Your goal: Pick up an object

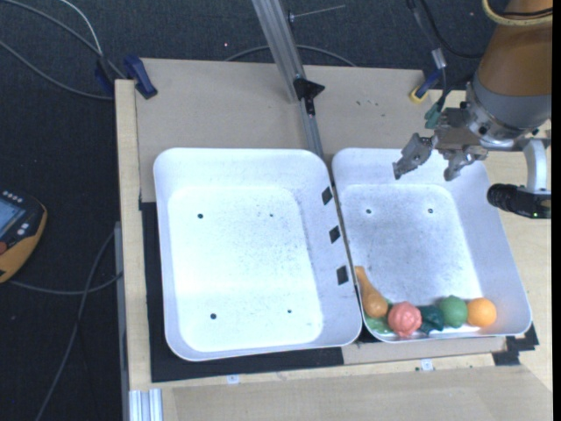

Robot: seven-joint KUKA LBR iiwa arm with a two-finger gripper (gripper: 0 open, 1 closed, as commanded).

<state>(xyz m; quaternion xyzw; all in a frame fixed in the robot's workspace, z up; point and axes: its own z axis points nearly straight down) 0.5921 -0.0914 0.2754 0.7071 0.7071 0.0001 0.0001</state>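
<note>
Hovering with fingers apart above the right shallow white bin's point(491, 226) far rim, the two-finger gripper point(431, 163) stood well apart from the pink ball point(404, 317), green ball point(453, 310) and orange ball point(481, 311) along its near wall.

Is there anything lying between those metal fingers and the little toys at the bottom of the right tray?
Nothing visible. The gripper hangs over the right bin's far end; bare white floor separates it from the toys along the near edge.

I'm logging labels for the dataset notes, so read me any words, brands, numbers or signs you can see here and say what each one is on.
No text can be read in this view.
The handheld device at the left edge has a lit screen, but what it shows is too small and blurred to read.
The white bins, the toys and the gripper carry no visible lettering.
</note>
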